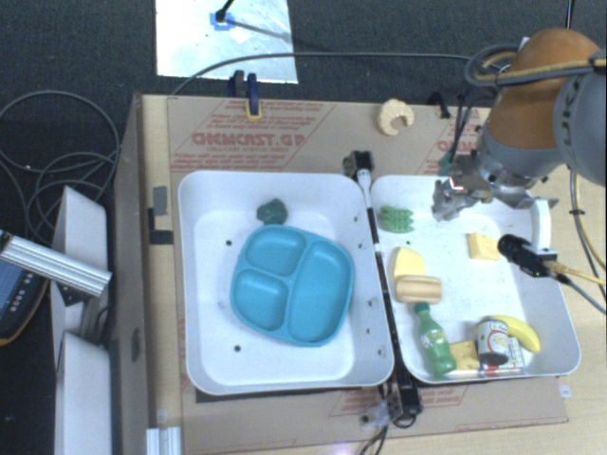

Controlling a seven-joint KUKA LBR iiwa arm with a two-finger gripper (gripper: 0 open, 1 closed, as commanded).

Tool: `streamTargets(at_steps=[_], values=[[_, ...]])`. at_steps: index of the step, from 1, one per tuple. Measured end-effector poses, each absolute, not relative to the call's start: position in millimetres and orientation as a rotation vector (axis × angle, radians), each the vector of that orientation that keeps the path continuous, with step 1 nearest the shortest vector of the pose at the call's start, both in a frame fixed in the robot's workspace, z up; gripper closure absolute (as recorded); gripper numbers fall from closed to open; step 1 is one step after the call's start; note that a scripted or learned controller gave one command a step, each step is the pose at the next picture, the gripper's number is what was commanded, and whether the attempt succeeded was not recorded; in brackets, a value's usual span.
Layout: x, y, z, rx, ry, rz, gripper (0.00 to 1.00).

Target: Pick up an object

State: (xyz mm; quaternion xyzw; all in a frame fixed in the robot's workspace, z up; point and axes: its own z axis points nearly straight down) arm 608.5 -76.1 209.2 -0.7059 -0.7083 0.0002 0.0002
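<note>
Right bin (pixel 560 344): green bottle (pixel 433 339) lying flat near the front wall, banana (pixel 517 332) and can (pixel 493 341) at the front right corner. Cheese wedge (pixel 408 262) and bread roll (pixel 417 288) by the left wall; green leafy piece (pixel 395 219) behind them, yellow block (pixel 482 246) mid-bin.

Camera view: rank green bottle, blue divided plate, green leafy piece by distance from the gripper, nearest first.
From the gripper, at the right bin's far edge:
1. Green leafy piece, just to its left in the right bin.
2. Green bottle, near edge of the right bin.
3. Blue divided plate, in the left bin.
</note>
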Motion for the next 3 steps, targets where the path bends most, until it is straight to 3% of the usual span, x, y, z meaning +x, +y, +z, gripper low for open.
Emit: streamTargets(at_steps=[1, 2, 3], values=[[629.6, -103, 217, -2.223, -2.225, -0.002, 1.0], [653.9, -95, 199, -2.218, -2.227, -0.002, 1.0], [561.9, -88, 262, -2.223, -2.226, -0.004, 1.0]])
